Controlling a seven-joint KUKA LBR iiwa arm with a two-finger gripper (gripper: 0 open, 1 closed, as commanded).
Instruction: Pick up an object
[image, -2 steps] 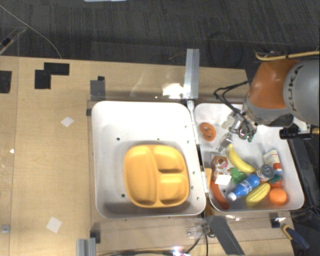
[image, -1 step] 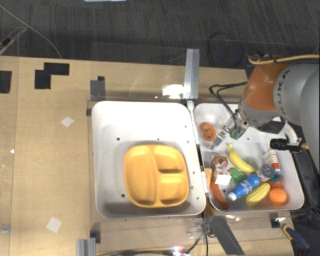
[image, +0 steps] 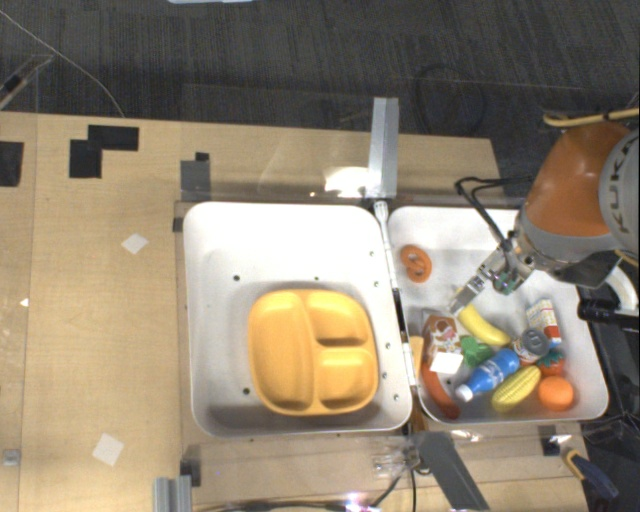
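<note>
Hovering over the right bin (image: 590, 405) at the moment, with the hand (image: 472, 292) pointing down and to the left, just above the yellow banana (image: 483, 327). Honestly I can't tell from this angle whether it's released or clenched, and nothing shows between its tips, so I'm not calling anything grabbed yet.

All the candidates sit in that right bin. The banana lies at a slant, near the hand. Below it there's a blue bottle (image: 489, 376), a green piece (image: 474, 351), a snack packet (image: 441, 334) with a red thing under it, a yellow corn-looking piece (image: 516, 386) and an orange fruit (image: 556, 393) in the lower right corner. A small white bottle (image: 545, 321) stands toward the right wall, and an orange donut-ish ring (image: 417, 262) sits alone up top. The left bin (image: 210, 300) just has a yellow divided plate (image: 312, 350) in it.

What worries me: that lower pile is packed tight, everything touching. If the hand comes down slightly off the banana, a tip probably lands on the packet or the green piece and shoves the cluster instead of closing around anything. The banana's curved and smooth too, so I'd guess a pinch near its end squirts it sideways.
</note>
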